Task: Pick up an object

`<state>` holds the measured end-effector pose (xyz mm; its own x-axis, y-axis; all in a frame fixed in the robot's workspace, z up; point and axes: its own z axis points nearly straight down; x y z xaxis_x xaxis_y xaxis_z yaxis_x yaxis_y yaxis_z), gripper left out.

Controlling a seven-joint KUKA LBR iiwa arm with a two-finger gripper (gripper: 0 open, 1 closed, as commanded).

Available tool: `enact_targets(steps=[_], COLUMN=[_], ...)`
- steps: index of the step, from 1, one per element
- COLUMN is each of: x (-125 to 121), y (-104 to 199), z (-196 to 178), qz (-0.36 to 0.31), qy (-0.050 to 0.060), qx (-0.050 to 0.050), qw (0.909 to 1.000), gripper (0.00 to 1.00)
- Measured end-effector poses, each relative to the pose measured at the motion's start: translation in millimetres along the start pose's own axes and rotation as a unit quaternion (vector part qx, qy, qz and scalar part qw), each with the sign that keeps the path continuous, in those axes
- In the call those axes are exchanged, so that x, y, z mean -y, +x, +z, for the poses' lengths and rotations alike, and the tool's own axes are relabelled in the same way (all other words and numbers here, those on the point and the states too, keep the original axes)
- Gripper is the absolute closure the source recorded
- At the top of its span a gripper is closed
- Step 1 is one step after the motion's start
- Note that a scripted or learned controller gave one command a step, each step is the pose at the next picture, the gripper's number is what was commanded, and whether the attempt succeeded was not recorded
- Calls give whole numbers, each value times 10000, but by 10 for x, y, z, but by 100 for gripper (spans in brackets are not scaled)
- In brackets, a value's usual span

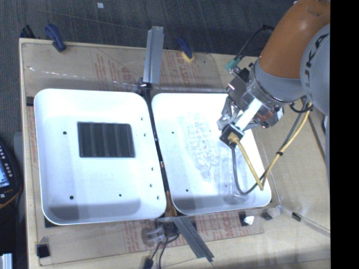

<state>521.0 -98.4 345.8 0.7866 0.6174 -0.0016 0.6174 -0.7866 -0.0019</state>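
Counter (33,66): we see a pale board carrying both bins, with blue clamps (55,38) on its far edge, presumably so it cannot slide.
Left bin (50,111): shallow and white, with low rounded walls that should let us come in from above.
Dark ribbed slab (105,140): it lies flat near the middle of the left bin, well apart from every wall. We judge it the plainest thing to pick.
Metal rail (153,55): it stands at the far seam between the bins, an edge to avoid if we cross over.
Right bin (168,111): its left wall is just beside the left bin's right wall.
Clear litter (202,147): faint, glassy shapes lie on the right bin's floor, too pale to count or name.
Hand (227,125): it hangs tilted over the right bin's right half, near the clear litter. We cannot tell whether it is open or closed, and we see nothing held.
Arm (289,43): it reaches in from the right, so the slab is its farthest reach.
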Motion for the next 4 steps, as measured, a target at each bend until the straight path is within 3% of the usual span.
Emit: enact_targets(steps=[1,2,3,4], x=[-698,-353,535,-37], y=[-585,-13,365,280], z=[-2,-276,-473,-353], qz=[-591,1016,1995,2171], qy=[-11,-7,-18,-3], qx=[-6,-3,-21,1], qw=[9983,9948,9799,9761], gripper=[100,100,100,100])
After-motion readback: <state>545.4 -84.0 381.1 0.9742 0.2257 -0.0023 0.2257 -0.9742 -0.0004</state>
